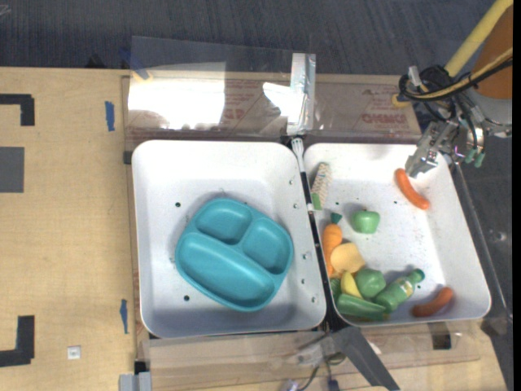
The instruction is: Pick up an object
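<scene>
We take the orange sausage (pixel 412 188) as our target. It lies in the right bin (pixel 456 218), well right of the teal divided plate (pixel 234 252) in the left bin (pixel 155 177). It looks light, stiff and smooth, likely slippery, so we would pinch across its middle. The hand (pixel 422 163) sits just above its upper end; we cannot tell whether it is open or closed.

Glossy teal plastic tray (pixel 234 253); smooth white plastic bins (pixel 155 218); matt wood bench (pixel 65 243); shiny plastic toy food (pixel 365 221).
</scene>
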You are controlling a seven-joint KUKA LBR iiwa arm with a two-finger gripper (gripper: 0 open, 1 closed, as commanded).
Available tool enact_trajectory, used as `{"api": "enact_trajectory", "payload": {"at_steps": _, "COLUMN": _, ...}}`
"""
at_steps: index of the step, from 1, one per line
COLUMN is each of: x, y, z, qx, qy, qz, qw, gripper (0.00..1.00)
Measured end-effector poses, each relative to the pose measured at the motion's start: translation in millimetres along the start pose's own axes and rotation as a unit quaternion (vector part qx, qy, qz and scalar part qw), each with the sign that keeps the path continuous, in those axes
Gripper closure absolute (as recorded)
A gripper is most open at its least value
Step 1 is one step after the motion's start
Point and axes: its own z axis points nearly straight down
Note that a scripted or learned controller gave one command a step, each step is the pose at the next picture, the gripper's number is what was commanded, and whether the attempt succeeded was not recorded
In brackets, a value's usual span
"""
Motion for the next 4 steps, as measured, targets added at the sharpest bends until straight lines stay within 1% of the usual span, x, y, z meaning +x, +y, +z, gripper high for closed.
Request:
{"api": "enact_trajectory", "payload": {"at_steps": 1, "x": 26.8, "y": 48.6, "z": -49.9, "qx": -0.001, "qy": 0.001, "qz": 0.021, "qw": 0.9998, "gripper": 1.0}}
{"api": "enact_trajectory", "payload": {"at_steps": 2, "x": 38.1, "y": 124.6, "z": -69.4, "qx": -0.001, "qy": 0.004, "qz": 0.061, "qw": 0.9981, "gripper": 1.0}}
{"api": "enact_trajectory", "payload": {"at_steps": 3, "x": 54.9, "y": 167.6, "z": -53.2, "qx": 0.001, "qy": 0.007, "qz": 0.054, "qw": 0.9985, "gripper": 1.0}}
{"api": "enact_trajectory", "payload": {"at_steps": 4, "x": 54.5, "y": 179.0, "z": -76.7, "qx": 0.0, "qy": 0.004, "qz": 0.049, "qw": 0.9988, "gripper": 1.0}}
